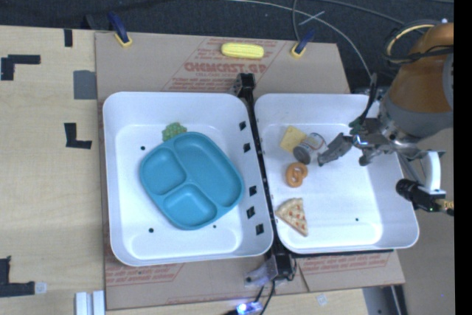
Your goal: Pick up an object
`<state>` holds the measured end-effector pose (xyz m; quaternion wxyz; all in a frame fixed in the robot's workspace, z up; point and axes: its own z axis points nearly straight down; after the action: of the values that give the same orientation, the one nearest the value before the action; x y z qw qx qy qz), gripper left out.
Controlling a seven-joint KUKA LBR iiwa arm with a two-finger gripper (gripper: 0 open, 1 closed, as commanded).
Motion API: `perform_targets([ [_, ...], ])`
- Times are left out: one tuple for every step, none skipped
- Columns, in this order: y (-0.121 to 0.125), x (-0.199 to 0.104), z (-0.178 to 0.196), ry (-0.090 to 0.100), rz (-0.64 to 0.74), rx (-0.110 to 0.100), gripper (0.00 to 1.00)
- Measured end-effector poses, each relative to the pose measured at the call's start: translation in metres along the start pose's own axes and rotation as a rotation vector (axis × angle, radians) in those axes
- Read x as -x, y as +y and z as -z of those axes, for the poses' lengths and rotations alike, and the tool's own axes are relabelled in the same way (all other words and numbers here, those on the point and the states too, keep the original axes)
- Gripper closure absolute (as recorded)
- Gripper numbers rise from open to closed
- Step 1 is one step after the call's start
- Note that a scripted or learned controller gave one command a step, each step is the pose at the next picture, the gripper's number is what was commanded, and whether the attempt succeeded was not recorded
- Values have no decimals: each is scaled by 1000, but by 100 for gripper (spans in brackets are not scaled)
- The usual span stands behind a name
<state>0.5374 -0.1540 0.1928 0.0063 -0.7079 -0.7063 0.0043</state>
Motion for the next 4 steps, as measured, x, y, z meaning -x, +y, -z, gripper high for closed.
perform_targets([
  [3,0,7,-2,4,13,0],
  [-4,-4,-54,-2,3,8,0],
  [-3,-4,-106,-3,2,15,0],
  [-2,-5,-93,-1,4,15,100],
])
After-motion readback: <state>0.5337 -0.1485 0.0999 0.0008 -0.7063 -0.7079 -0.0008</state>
